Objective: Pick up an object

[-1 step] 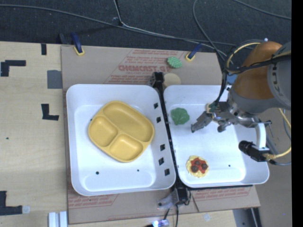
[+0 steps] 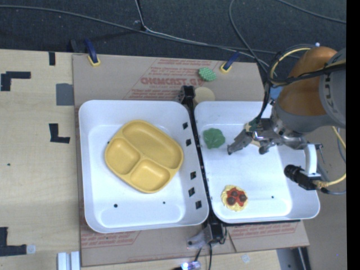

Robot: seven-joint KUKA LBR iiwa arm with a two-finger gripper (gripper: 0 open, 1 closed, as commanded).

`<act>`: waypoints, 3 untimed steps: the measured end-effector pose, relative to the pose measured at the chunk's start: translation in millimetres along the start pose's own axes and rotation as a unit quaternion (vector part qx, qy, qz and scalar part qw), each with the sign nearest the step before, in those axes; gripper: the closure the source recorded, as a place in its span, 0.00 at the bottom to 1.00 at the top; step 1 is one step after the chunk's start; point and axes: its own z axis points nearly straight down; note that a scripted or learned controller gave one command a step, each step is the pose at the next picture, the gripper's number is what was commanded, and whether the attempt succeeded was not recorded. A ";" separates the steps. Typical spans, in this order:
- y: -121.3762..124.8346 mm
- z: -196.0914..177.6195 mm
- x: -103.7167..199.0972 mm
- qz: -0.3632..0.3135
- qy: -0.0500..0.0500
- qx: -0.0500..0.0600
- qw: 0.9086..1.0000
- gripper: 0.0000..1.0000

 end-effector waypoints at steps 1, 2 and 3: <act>0.9 64.5 1.3 0.000 0.000 0.003 1.000 0.00; 0.9 102.4 1.8 0.000 -0.001 0.000 1.000 0.00; 2.1 89.6 1.2 0.000 -0.002 -0.002 1.000 1.00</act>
